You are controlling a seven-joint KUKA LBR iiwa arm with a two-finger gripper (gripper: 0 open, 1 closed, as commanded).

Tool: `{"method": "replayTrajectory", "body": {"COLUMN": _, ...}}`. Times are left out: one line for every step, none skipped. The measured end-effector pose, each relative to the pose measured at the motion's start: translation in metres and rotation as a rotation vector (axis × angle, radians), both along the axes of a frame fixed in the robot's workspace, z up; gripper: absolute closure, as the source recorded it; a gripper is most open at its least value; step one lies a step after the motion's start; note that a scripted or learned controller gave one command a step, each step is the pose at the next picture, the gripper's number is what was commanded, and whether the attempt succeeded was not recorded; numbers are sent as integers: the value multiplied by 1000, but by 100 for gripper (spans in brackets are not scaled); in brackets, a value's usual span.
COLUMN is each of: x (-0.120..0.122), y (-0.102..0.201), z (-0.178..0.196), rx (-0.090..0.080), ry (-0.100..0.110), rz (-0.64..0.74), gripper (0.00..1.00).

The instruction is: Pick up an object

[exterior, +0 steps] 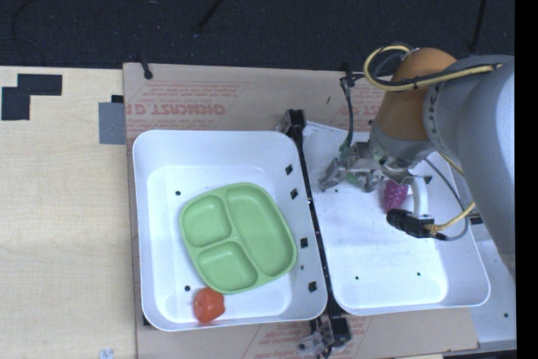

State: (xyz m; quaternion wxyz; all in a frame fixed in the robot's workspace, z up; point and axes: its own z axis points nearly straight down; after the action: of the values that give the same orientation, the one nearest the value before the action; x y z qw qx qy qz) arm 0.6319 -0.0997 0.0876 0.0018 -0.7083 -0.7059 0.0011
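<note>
My gripper [351,178] hangs low over the upper left part of the right bin [403,282], close to the divider between the bins. It is open, with nothing between its fingers. A small magenta object [394,195] lies in the right bin just right of the gripper, beside it and partly under the wrist. In the left bin [160,172] a green divided plate [239,237] lies flat, and an orange-red object [208,304] sits near the bin's front edge, just below the plate.
The grey arm with its orange band [420,97] covers the right bin's upper right corner. A black cable plug [410,223] and a yellow cable hang from the wrist over the bin. A black divider rail [309,214] runs between the bins.
</note>
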Motion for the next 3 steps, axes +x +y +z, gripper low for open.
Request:
{"method": "replayTrajectory", "body": {"x": 0, "y": -1, "z": 10, "rx": 0, "ry": 1, "rz": -4, "gripper": 100}}
{"method": "replayTrajectory", "body": {"x": 1, "y": -11, "z": 64, "rx": -2, "ry": -7, "rz": 2, "gripper": 100}}
{"method": "replayTrajectory", "body": {"x": -2, "y": -3, "z": 122, "rx": -1, "ry": -8, "rz": 4, "gripper": 100}}
